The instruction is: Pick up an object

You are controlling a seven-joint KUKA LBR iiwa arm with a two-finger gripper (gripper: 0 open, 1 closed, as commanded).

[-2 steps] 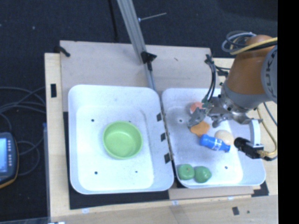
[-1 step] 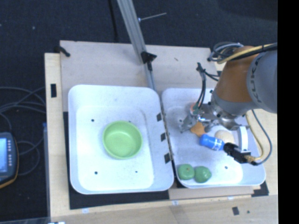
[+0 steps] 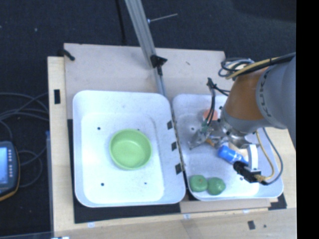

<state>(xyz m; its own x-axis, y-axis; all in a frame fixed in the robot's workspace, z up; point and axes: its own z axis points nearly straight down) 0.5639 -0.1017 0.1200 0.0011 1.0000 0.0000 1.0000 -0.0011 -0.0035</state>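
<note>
bins: 2 shallow white bins side by side on the bench; left bin (image 3: 89,133), right bin (image 3: 192,108).
left bin contents: 1 light green bowl (image 3: 130,149), upright, roughly mid-bin, slightly toward the near side.
right bin contents: 2 round green pieces (image 3: 207,184) touching each other at the near edge; 1 blue cylinder-like object (image 3: 229,154) on its side mid-bin; 1 orange/red object (image 3: 210,115), mostly hidden behind the arm, type unclear.
pick candidates: all right-bin items lie loose on the bin floor; the blue one lies just beside the wrist, the green pair nearer the camera and apart from it.
arm: 1 grey arm (image 3: 276,93) with orange band (image 3: 244,101), reaching in from the right, wrist low over the right bin.
gripper: (image 3: 202,136) pointing toward the divider side of the right bin; jaw state can't be made out, tip is small and cluttered by cables. Nothing visibly between them.
other: 1 slanted metal rail (image 3: 142,26) from the top; 1 handheld pendant (image 3: 7,168) at the far left.
labels/writing: none legible.
</note>
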